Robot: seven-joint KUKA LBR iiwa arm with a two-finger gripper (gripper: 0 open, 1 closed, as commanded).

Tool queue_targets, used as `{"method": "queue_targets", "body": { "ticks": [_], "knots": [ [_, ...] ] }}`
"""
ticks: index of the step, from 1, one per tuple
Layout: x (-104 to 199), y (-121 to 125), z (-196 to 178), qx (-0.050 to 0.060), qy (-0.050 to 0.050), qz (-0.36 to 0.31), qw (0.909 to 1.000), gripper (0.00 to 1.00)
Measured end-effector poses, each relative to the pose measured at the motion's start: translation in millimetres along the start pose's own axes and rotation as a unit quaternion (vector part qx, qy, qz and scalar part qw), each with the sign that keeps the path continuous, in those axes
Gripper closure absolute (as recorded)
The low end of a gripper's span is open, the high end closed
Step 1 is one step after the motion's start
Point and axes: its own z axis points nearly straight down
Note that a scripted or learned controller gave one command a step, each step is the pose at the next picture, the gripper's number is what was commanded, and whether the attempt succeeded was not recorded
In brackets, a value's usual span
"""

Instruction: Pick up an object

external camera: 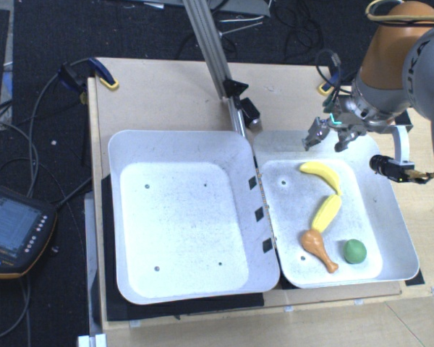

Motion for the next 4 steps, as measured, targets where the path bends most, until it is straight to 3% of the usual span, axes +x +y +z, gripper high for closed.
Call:
{"method": "queue_targets", "body": {
  "ticks": [1,2,3,4],
  "knots": [
    [0.0,0.0,-0.1,0.0,0.0,0.0,1.0,0.0],
    [-4.1,-8.5,58.1,0.002,0.0,0.0,1.0,0.0],
    [-4.4,-6.0,90.5,-0.004,-0.001,0.0,1.0,0.0],
    [-5.3,-6.5,81.5,-0.003,-0.001,0.0,1.0,1.0]
  ]
}}
